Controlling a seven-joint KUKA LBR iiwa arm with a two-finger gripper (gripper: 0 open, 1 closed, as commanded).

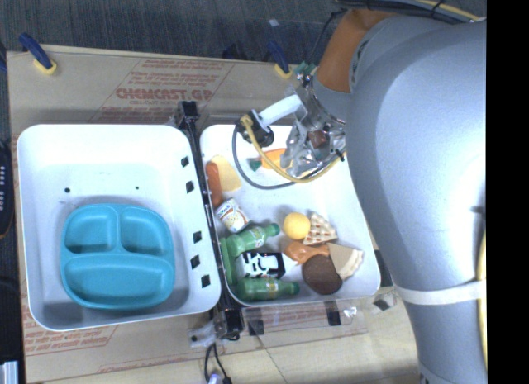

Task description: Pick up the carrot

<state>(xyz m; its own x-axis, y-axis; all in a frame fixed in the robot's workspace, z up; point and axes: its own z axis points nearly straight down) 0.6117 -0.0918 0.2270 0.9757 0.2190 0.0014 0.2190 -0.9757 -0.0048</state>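
The claw (310, 149) is down at the back of the right bin (361, 234), right on top of the carrot (274, 158), an orange sliver poking out to its left against the bin floor. Whether it is open or closed on anything cannot be told from here, the wrist hardware hides it. The risk: the carrot lies flat and round, so an off-centre pinch could squirt it sideways, and the yellow cable (273, 180) looping just beside it might snag.
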